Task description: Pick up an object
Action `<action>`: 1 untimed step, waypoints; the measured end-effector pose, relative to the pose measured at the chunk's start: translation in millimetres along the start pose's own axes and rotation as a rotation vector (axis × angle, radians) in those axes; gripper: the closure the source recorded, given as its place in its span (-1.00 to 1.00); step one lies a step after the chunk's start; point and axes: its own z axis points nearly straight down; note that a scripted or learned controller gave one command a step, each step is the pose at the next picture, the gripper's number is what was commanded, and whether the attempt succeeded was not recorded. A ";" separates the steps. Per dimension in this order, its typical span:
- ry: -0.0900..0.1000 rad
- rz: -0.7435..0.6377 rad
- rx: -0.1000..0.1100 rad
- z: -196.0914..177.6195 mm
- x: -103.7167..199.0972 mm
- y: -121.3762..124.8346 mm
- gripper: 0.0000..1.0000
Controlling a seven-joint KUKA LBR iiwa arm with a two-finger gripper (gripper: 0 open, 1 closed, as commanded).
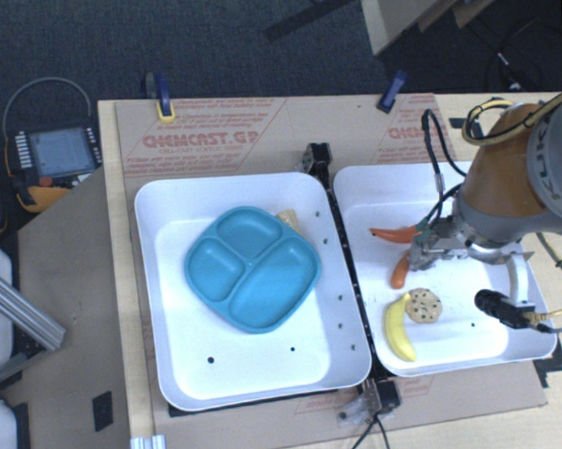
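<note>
The right bin [448, 177] holds a red-orange carrot-like piece [392, 233], a shorter orange piece [398, 276], a yellow banana [397, 328] and a round speckled cookie [422, 306]. My gripper [424, 255] is low over this bin, between the two orange pieces and just right of them. Its tip is close to the shorter orange piece, and I cannot tell whether they touch. The banana and cookie lie a little below the gripper, near the bin's front wall.
The left bin [161, 272] holds a blue divided plate [253, 267] with a small tan object [288, 218] peeking out at its upper right edge. A black fitting with a yellow cable [503, 309] hangs from the arm over the right bin's front right.
</note>
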 end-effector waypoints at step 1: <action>-0.005 0.001 0.008 -62.5 -4.0 -1.3 1.00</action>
